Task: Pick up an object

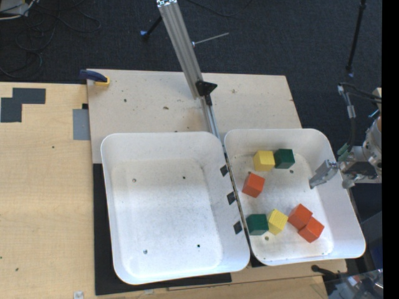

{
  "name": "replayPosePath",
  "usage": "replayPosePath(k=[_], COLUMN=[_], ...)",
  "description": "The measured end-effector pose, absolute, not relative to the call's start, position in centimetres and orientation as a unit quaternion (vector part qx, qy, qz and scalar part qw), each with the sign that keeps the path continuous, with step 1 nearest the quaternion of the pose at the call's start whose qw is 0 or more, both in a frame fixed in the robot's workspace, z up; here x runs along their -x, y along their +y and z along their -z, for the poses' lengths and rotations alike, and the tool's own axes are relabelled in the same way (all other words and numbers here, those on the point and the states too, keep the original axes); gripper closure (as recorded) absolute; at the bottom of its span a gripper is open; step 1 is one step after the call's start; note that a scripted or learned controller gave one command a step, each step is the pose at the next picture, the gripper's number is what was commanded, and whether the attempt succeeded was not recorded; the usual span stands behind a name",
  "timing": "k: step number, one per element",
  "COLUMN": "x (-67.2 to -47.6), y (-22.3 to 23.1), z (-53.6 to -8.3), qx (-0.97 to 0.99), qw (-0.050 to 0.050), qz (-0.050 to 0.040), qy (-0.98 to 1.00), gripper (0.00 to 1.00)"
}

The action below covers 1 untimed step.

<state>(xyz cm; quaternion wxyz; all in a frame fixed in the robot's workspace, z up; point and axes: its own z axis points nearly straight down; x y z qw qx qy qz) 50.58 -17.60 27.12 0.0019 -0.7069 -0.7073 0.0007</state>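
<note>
The things to be picked were seven small wooden-looking cubes, all lying in the right-hand shallow white plastic bin (336, 229). A yellow cube (264, 160) and a dark green cube (284, 158) sat touching near the bin's far wall. An orange-red cube (253, 184) stood alone near the wall shared with the other bin. Toward the near edge, a second dark green cube (257, 223) and a second yellow cube (277, 220) touched, and just beside them two more orange-red cubes (300, 216) (311, 229) pressed together.

The end effector (324, 174) hung at the bin's right rim, above the bare floor and apart from every cube. Nothing sat in it. Whether it stood wide or narrow could not be told from this slant.

The main risk was the crowding. A descent onto any of the touching pairs would likely land a finger on the neighbour, shoving both away or tipping one. The lone orange-red cube looked the safest target, though it lay close to the wall, which could block one side of a grasp. A tilted cube, such as the second yellow one, might also slip out as the grip closed.

The left-hand shallow white plastic bin (118, 167) lay alongside on the pale counter (43, 198). A slanted grey metal rail (184, 45) rose from the counter's far edge.
</note>
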Motion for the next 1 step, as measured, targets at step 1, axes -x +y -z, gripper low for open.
replayPosePath(k=[1], x=[-50.58], y=[-17.62], z=[-27.13], qx=[0.708], qw=[0.002], qz=[-0.0006], qy=[-0.707], gripper=[0.00])
